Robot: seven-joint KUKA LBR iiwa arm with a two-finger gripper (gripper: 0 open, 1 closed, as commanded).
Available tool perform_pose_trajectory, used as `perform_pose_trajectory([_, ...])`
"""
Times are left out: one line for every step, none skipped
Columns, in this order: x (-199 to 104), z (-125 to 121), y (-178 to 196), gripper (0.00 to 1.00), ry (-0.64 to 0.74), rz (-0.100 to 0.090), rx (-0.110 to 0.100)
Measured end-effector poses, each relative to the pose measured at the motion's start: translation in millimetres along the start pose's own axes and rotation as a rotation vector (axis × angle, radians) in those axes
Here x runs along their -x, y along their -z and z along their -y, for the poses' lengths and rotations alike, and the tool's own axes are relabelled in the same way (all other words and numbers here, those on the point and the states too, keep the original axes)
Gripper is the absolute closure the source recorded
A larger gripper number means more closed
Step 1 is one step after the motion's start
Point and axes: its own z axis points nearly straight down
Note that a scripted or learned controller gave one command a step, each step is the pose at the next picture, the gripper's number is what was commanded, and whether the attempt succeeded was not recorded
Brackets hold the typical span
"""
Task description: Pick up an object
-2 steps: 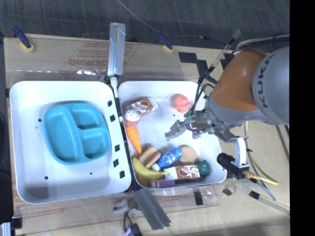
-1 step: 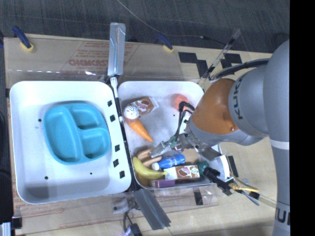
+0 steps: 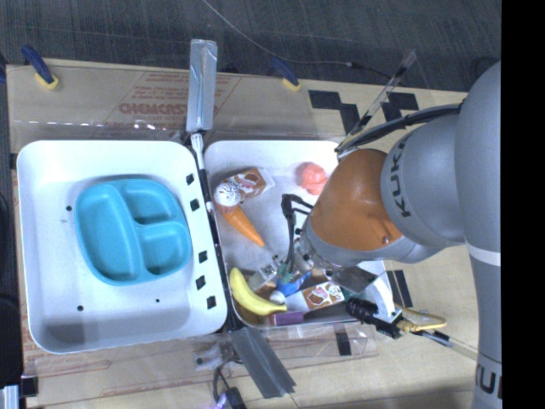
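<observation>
We see the arm (image 3: 426, 186) reaching in from the right over the right bin (image 3: 255, 156), its gripper (image 3: 294, 271) low in the frame's lower centre among clutter. Whether it's open or closed, we cannot tell. Banana (image 3: 249, 298) lies just left of and below it, a brown packet (image 3: 324, 295) just right. Carrot (image 3: 242, 221) and another brown packet (image 3: 241, 186) sit above left, pink ball (image 3: 312, 175) upper centre. Left bin (image 3: 51, 228) holds a blue tray (image 3: 132, 228).
</observation>
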Motion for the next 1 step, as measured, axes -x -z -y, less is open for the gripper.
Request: perform_pose_trajectory([2.6,-2.6,-6.0,0.00,-0.035,0.005,0.008])
